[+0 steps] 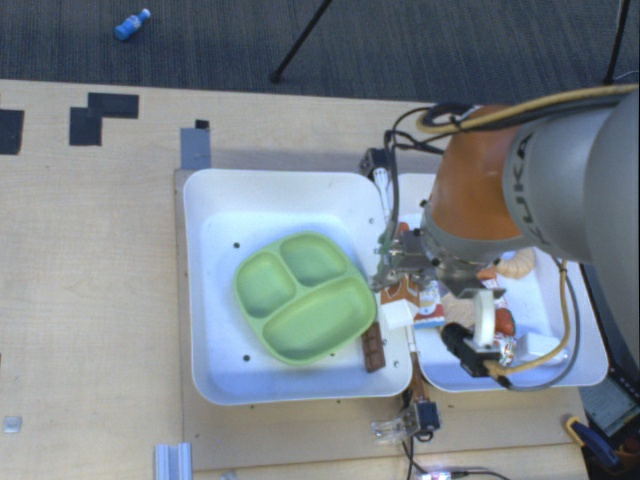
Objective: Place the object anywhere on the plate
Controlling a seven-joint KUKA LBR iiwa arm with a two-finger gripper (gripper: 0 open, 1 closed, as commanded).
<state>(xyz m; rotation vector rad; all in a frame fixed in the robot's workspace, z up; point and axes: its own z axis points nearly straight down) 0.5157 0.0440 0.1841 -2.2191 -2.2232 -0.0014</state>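
The gripper point(400, 303) hangs low over the objects point(515, 263) – probably to pick one – with the plate point(305, 298) just left of it; its grip I cannot tell.

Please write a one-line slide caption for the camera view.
Grey KUKA arm hangs over the right white bin of mixed items; green three-compartment plastic plate lies in the left white bin.

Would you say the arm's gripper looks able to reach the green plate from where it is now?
Probably yes: the gripper hangs over the divide between the bins, right beside the green plate, whose compartments lie open with nothing over them.
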